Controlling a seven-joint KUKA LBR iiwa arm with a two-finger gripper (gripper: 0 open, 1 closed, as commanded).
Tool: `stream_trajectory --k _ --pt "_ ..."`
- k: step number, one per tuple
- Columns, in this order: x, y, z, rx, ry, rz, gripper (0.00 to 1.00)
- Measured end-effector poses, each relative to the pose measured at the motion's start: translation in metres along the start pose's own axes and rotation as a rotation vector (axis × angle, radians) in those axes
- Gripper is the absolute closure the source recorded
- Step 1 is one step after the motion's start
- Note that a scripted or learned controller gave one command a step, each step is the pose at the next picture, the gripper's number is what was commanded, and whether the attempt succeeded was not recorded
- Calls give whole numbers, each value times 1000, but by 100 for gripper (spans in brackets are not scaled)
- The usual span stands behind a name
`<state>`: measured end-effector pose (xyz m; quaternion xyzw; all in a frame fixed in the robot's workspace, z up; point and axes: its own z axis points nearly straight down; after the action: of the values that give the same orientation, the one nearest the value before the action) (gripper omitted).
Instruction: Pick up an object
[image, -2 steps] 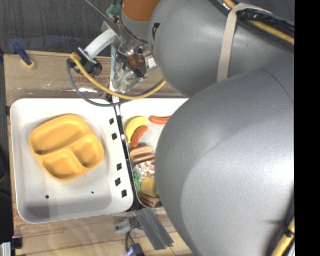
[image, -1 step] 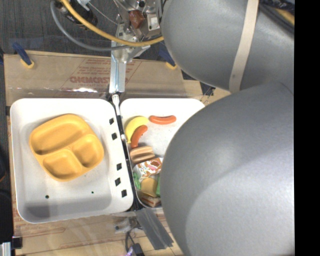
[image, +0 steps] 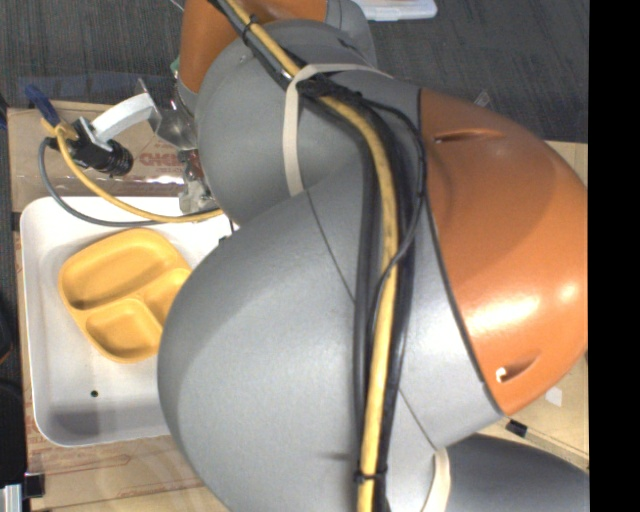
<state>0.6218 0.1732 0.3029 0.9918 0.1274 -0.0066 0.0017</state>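
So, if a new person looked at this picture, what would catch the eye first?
The large grey robot arm with its orange band takes up the middle and right of the view. At the left, a yellow plastic tray with two compartments lies in a shallow white bin. The claw is at the upper left, near the bin's far rim.

Bin (image: 60, 400), left of view: tray (image: 115, 290) inside, toward the rear. Arm (image: 330, 300) overhangs bin's right part, right of tray.
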Motion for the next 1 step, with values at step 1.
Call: stream_trajectory --k 1 --pt "-38 -24 -172 3 22 -34 100"
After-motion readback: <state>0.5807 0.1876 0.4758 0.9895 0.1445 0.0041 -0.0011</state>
